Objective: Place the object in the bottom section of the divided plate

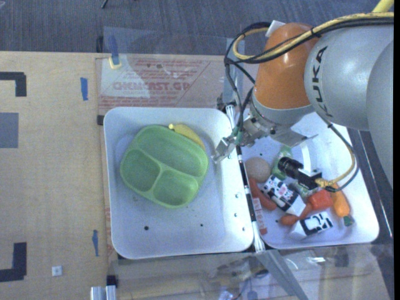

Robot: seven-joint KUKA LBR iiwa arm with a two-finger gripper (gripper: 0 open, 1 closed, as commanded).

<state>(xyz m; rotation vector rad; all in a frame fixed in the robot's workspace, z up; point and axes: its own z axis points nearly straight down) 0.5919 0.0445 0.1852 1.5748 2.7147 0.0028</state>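
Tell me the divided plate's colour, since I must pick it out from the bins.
Light green, seen in the camera view: the divided plate lies in the left white bin.

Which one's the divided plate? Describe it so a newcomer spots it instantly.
Start at the left white bin of the two on the bench. The divided plate lies in its upper half, tilted, with three compartments. It is the bin's big light-green item; a yellow object peeks out behind its upper edge.

You are looking at a robotics lab: a plywood counter (50,186) marked with blue tape strips (84,88) and black squares, two shallow white plastic bins (181,239), grey carpeted floor (187,11).
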